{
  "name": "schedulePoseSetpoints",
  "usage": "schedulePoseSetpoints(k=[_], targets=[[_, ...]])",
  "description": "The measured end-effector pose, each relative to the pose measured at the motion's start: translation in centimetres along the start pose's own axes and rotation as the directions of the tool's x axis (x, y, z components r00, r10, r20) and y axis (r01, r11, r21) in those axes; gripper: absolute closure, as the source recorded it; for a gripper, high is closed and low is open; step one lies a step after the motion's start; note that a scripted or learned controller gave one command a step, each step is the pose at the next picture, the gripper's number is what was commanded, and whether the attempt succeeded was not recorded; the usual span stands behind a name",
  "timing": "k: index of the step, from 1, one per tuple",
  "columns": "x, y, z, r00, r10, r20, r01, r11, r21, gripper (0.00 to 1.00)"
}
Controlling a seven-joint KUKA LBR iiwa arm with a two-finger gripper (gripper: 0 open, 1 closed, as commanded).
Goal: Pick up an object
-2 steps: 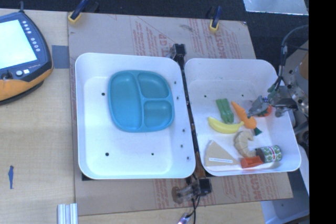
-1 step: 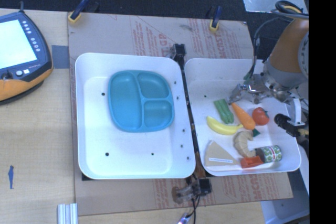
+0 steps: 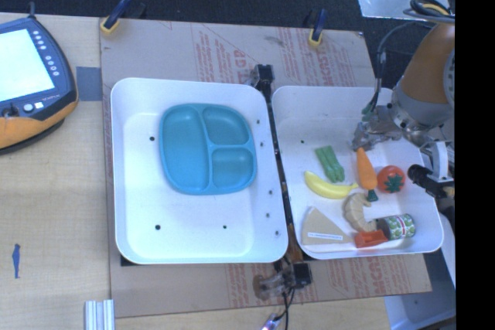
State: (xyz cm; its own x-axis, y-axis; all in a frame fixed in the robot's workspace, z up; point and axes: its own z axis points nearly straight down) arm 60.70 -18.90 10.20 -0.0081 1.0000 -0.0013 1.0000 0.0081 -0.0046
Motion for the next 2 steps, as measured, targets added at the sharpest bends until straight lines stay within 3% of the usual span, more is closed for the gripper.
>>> schedulePoseSetpoints(k=[1,2], targets=[[5.0,-3.8,-9.1,1.0,0.004,-0.002,-0.004,1.0,-0.004,1.0],[12.4,-3.7,-12.9,1.0,0.004,-0.003,-0.004,1.0,-0.002,1.0]])
